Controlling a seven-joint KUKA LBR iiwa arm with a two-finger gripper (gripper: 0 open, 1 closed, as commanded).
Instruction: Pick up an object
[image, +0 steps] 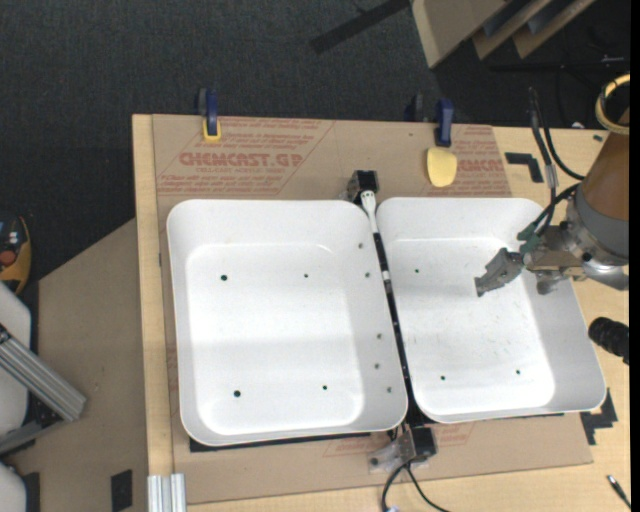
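My gripper (515, 283) hangs over the right part of the right white bin (450, 395), reaching in from the right edge. Its two grey fingers (494, 272) stand apart, so it is open, and only the white bin floor shows between them. A small pale yellow object (441, 166) lies on the brown board just behind the right bin's far rim, well away from the gripper. The left white bin (200, 400) lies beside it, across the black divider.
Two blue clamps (208, 105) (444, 120) grip the board's far edge. Black brackets sit at the bins' shared seam, far (362, 184) and near (415, 445). Cables run down the right side (545, 160). A metal rail (40, 380) lies at the left.
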